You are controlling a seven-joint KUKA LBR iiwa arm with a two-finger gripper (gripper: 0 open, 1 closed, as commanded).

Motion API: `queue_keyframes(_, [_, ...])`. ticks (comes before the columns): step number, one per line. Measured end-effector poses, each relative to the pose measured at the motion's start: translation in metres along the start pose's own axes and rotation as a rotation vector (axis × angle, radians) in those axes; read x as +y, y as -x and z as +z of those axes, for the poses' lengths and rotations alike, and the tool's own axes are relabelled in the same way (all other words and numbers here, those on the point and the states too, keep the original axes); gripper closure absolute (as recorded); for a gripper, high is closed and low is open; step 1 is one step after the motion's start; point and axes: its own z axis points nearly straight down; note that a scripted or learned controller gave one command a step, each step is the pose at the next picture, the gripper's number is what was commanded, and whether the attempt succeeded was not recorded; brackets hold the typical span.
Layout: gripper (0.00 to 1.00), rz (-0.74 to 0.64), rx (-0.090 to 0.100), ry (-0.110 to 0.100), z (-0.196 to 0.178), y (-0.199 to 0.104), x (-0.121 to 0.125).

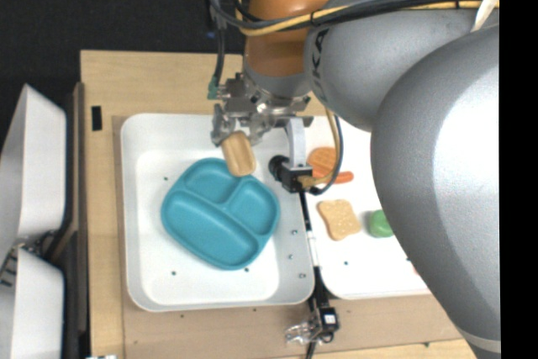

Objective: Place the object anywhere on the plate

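A light wooden bench carries two shallow white bins side by side, the left bin and the right bin, their edges touching.

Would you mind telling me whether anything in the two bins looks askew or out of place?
Only slightly: the blue plastic divided plate lies rotated in the left white bin, and the tan bread-shaped piece hangs tilted at its upper edge under the gripper. Nothing looks spilled or damaged.
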Motion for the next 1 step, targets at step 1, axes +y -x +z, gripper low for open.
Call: queue_keyframes(1, [0.00,0.004,-0.001,-0.001,0.0007,0.0029,0.0002])
